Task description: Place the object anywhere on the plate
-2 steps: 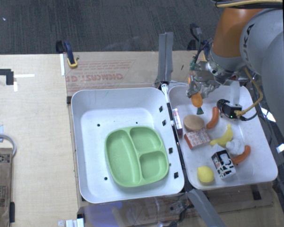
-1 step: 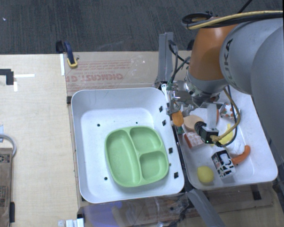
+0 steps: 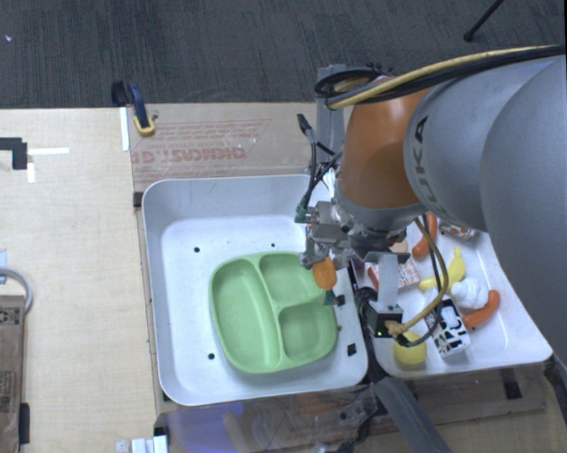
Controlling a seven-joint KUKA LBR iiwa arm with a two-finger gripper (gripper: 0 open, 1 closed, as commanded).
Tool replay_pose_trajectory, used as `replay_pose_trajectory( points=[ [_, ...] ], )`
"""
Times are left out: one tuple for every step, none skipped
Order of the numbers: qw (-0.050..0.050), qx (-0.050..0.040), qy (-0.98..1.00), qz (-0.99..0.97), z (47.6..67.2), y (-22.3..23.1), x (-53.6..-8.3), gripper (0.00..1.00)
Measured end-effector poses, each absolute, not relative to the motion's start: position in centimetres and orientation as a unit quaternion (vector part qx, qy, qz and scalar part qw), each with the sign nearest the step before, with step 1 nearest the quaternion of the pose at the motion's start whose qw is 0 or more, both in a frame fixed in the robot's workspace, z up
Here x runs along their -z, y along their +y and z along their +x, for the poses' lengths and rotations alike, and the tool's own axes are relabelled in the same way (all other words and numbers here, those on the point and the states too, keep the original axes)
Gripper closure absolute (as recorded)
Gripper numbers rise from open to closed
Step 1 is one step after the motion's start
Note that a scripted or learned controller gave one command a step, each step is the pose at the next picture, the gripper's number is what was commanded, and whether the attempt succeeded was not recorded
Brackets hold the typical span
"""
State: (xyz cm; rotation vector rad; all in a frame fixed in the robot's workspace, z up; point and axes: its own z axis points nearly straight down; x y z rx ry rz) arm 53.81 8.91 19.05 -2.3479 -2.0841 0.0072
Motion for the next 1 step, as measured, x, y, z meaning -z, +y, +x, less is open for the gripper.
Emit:
replay_pose_trajectory(
  points=[
    [0.001, -0.0021, -0.663, -0.748, 53.82, 8.86, -19.06, 0.0]
  ],
)
